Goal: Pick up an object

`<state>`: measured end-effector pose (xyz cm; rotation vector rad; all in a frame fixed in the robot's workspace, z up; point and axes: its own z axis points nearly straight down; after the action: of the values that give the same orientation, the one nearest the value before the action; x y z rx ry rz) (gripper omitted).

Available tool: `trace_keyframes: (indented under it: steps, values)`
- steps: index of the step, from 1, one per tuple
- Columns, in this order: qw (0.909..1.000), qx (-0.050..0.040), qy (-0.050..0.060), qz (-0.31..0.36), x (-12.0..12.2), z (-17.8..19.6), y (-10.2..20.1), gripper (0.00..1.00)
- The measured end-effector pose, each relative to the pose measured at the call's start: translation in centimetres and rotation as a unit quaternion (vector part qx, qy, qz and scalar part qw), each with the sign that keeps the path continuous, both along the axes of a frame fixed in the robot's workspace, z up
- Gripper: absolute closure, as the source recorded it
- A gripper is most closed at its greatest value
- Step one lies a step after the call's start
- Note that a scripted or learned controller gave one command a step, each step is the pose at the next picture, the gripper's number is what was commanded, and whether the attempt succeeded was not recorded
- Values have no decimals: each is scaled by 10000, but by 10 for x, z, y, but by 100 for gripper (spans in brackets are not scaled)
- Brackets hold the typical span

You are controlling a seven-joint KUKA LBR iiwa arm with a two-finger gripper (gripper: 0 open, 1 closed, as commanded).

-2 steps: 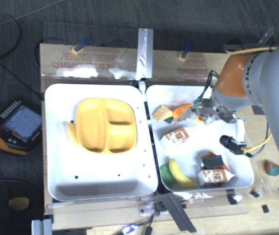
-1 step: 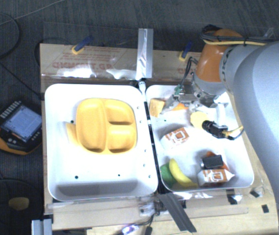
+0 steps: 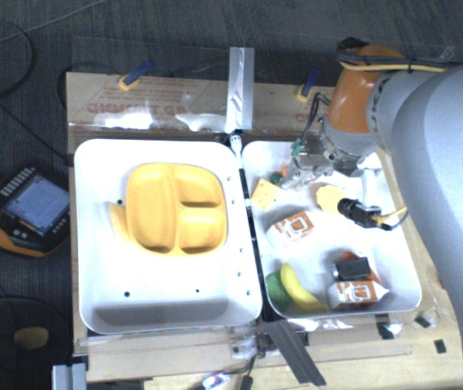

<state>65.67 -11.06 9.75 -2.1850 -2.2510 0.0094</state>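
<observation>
From the camera above, you are looking at the gripper (image 3: 303,169) hanging low over the far left corner of the right bin (image 3: 406,276); whether it is open or closed, you cannot tell. The cheese wedge (image 3: 264,193) is lying just near and left of it, the closest thing to grab.

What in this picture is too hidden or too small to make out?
- Hand: its fingers are too small and cluttered in the camera view to judge.
- Green item: the banana covers part of it.
- Carton: print too small to read.
- Right bin: the arm covers its far corner.
</observation>
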Motion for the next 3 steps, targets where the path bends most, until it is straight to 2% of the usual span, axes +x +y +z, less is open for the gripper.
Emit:
trace_keyframes:
  steps: [1, 2, 3]
  values:
    - [9998, -3, -33, 170, 12, 134, 48, 100]
    - [9914, -2, -34, 1311, -39, 130, 17, 100]
    - [9993, 10, -25, 375, -31, 86, 23, 100]
